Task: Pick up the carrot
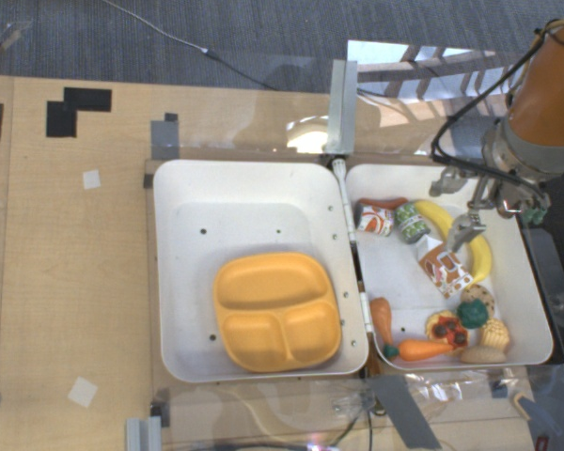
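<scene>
The carrot [425, 349] is orange with a small green tip at its left end. It lies flat along the near wall of the right bin [538, 294]. My gripper [462, 224] hangs over the far middle of that bin, above a yellow banana [477, 250] and a red-and-white carton [446, 269]. It is well away from the carrot, which lies nearer the camera and a little to the left. Nothing of the carrot is hidden.
An orange-red sausage-like piece [383, 318] lies just left of the carrot. A broccoli [472, 313], a round patterned toy [442, 327] and pale pieces [489, 336] crowd its right side. A small can [376, 219] and a green item [411, 224] lie far left. A yellow divided plate [277, 308] fills the left bin [183, 252].
</scene>
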`<state>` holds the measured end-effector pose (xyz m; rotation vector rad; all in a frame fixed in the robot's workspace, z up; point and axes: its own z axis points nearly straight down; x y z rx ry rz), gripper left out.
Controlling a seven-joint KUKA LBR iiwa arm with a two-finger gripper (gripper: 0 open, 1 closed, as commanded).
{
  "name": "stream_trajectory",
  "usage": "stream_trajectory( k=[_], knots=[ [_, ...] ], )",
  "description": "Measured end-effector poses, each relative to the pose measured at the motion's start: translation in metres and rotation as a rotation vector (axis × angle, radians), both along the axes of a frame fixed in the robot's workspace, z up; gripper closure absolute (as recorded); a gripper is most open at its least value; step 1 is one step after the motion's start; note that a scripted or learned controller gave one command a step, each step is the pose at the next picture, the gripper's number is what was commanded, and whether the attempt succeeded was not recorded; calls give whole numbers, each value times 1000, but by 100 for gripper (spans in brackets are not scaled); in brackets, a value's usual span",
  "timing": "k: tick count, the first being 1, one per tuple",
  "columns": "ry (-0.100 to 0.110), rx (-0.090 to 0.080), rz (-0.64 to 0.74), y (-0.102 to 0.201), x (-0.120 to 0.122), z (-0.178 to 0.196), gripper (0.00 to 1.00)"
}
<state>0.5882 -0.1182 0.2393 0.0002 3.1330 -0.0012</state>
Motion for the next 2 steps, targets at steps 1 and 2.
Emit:
stream_trajectory(
  k=[1,2],
  knots=[
    [4,5,-21,96,-56,-41,0],
    [2,2,-195,55,-100,-54,0]
  ],
)
